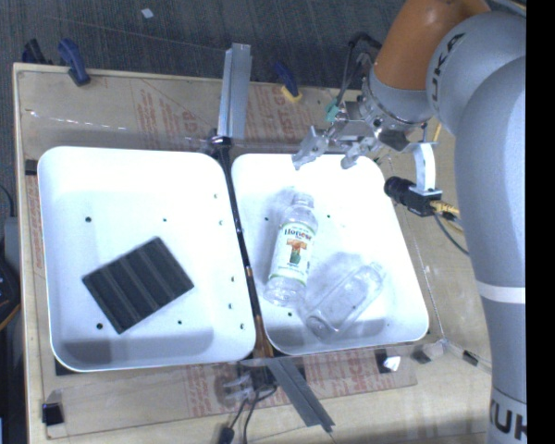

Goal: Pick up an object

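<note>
The gripper [331, 153] hangs over the far rim of the right bin [407, 285], its two fingers spread apart with nothing between them. Just below the jaws, toward the near side, a clear plastic bottle [291, 248] with a red and green label lies on its side, and a clear glass [344, 294] lies tipped over touching its lower end. Well off to the jaws' left, a dark ribbed slab [137, 283] lies flat in the left bin [65, 331].
</note>
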